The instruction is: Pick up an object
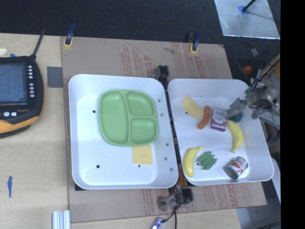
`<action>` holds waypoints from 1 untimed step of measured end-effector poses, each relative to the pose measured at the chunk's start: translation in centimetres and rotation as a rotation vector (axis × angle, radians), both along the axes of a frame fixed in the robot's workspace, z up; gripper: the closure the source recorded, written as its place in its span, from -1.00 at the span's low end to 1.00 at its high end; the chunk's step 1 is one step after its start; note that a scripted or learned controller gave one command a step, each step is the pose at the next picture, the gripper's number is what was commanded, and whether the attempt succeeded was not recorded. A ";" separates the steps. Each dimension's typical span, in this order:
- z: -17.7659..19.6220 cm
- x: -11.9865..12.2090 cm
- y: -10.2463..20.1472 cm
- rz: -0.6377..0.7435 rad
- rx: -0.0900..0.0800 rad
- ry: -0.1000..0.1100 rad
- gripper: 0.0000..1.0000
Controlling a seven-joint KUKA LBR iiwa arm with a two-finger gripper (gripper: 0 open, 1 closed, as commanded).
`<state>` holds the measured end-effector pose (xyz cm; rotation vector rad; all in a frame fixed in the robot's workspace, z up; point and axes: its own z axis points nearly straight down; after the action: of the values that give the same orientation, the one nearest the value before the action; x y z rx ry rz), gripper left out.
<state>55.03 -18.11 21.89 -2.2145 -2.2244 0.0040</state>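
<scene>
We are hanging our gripper over the right bin's far right side, its fingers apart and gripping nothing. Just left of it are lying a small carton, a sausage and a banana. A green plate is sitting in the left bin.

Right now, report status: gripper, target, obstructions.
Gripper low over right bin, beside the small carton. Nothing seen between its fingers. Sausage and banana crowd the carton on either side.
</scene>
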 end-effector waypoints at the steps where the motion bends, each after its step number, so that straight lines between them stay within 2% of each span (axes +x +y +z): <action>1: -3.4 6.8 2.8 0.002 -0.002 0.000 -1.00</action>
<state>61.86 -15.28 18.53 -2.2134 -2.2272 0.0060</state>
